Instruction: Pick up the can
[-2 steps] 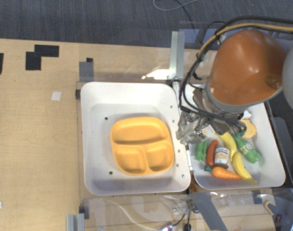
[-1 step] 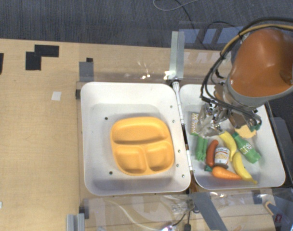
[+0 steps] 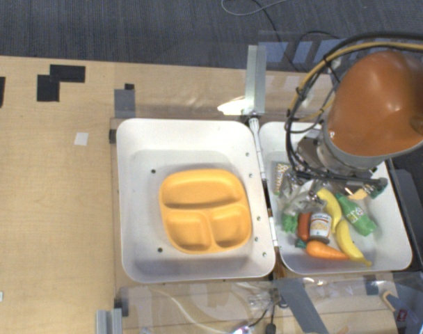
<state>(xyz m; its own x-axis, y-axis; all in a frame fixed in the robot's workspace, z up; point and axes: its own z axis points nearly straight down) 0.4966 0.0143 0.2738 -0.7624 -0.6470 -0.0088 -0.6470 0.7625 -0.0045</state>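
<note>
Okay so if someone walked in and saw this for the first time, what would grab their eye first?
Probably the arm's big orange band, looming over the right bin from the upper right. Next, the yellow divided tray lying alone in the middle of the left bin. Then the huddle in the right bin: a banana, a carrot, a green bottle and the can standing among them.
</note>
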